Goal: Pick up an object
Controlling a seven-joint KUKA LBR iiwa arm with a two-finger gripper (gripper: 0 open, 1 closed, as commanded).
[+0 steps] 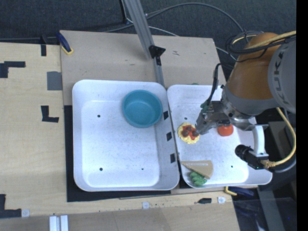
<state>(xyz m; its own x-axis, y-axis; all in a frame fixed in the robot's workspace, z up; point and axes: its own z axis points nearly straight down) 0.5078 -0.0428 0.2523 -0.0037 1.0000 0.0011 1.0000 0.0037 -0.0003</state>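
White plastic makes up both shallow bins, which sit side by side in the middle of the frame on a tan bench point(110, 52). At the upper right of the left bin point(96, 172), a blue bowl point(142, 108) stands upright, near the wall shared with its neighbour. The right bin point(236, 174) holds several small things. A yellow and red toy point(188, 133) lies toward its left side, about halfway down. An orange-red object point(225, 129) sits just to the right of that, partly hidden under the arm's wrist. At the lower left of this bin a tan wedge point(202, 167) lies flat, with a green piece point(196, 178) touching its lower edge.

The grey and orange arm point(255, 81) reaches in from the right edge of the frame and hangs over the right bin. Its gripper point(201, 128) points down and to the left, its tip just beside the yellow and red toy's right edge. Whether its tips are apart or together cannot be told from this angle, and nothing is visibly caught between them. A grey metal pole point(139, 23) slants down from the top centre of the frame toward the gap between the bins.
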